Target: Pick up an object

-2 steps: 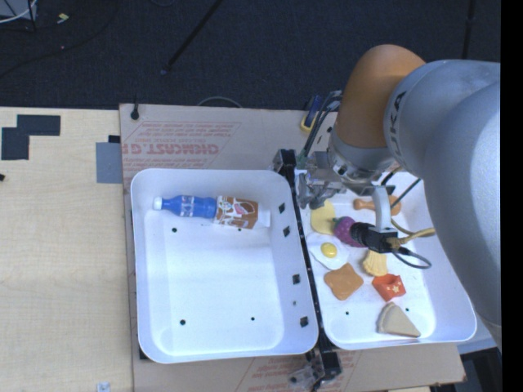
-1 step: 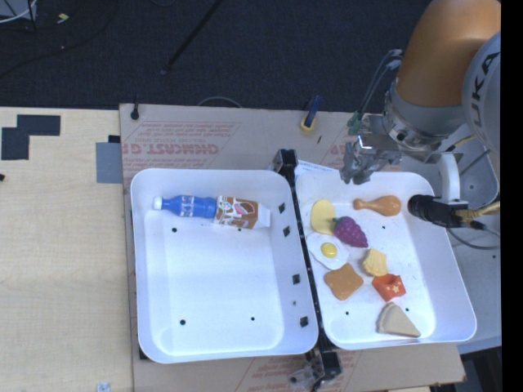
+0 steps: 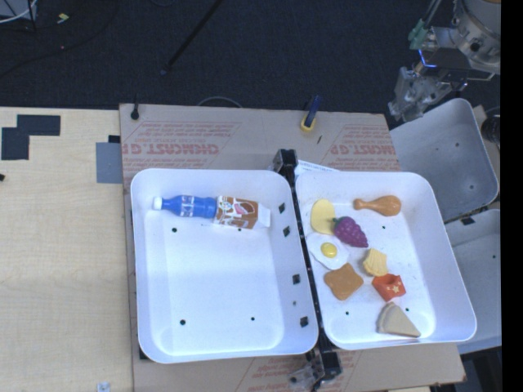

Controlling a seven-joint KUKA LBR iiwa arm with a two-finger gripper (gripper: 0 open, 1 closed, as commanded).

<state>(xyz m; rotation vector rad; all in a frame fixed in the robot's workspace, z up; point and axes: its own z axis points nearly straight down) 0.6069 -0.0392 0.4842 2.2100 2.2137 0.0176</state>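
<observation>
Light wood bench (image 3: 57,260) with a brown cardboard sheet (image 3: 204,141) laid flat on top. Two shallow white bins sit on the cardboard side by side, left bin (image 3: 155,300) and right bin (image 3: 445,300), inner edges touching along black clips (image 3: 296,278).

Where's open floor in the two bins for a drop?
Left white bin: all bare floor below the blue-capped bottle along its far wall. Right white bin: crowded centre-left, purple grapes to tan wedge; free strip along its right wall, below the drumstick.
</observation>
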